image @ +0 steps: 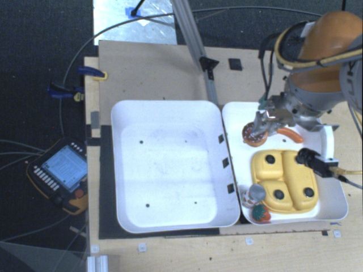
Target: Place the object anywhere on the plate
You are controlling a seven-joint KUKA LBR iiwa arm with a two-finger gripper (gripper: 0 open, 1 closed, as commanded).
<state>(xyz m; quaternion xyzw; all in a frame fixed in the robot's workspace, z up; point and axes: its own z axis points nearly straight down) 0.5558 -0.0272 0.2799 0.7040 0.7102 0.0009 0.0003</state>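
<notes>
Brown round object (pixel 251 134) sits in the right bin (pixel 238 113), near its upper-left part, just at 11 o'clock from the yellow plate (pixel 285 180). The gripper (pixel 260 130) hangs directly over this object, its tip touching or overlapping the object's upper right edge; whether it is spread or closed cannot be told from this angle. An orange curved piece (pixel 290 134) lies at 3 o'clock from the object, partly under the arm (pixel 317 55). The plate, sectioned and carrying dark spots, fills the bin's lower middle. At 8 o'clock from the plate rest a grey item (pixel 257 192) and a small red-green item (pixel 260 212). The left bin (pixel 170 163) lies alongside, at 9 o'clock.
</notes>
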